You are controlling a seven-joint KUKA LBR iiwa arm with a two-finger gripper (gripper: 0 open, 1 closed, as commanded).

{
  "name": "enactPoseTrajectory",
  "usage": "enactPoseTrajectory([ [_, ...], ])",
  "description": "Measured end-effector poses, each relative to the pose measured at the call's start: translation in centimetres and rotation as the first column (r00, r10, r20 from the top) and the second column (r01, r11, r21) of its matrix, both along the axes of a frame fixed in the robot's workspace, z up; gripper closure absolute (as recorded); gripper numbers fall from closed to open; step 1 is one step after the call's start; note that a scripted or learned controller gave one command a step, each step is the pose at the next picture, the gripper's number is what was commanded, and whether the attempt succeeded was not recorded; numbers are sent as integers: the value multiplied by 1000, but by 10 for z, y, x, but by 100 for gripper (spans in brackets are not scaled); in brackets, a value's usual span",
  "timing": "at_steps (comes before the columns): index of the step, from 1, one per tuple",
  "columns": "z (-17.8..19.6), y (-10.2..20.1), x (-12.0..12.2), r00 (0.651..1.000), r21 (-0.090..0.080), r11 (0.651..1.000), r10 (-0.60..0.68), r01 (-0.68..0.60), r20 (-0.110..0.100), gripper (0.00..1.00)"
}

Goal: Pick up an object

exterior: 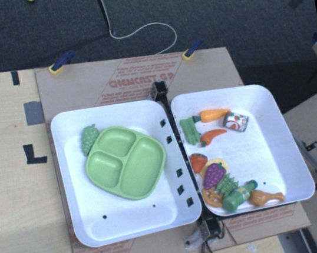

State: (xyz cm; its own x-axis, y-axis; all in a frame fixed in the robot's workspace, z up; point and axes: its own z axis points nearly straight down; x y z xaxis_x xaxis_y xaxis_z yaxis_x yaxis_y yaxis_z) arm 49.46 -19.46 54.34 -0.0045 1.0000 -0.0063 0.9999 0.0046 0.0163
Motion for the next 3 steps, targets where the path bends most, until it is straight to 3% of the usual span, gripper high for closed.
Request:
enactPoseTrajectory([
  [1,-23,-31,-11,1000,5,1000,-7,7,-17,100],
  [3,-72,-29,-11,1000,5,1000,-4,4,-18,100],
])
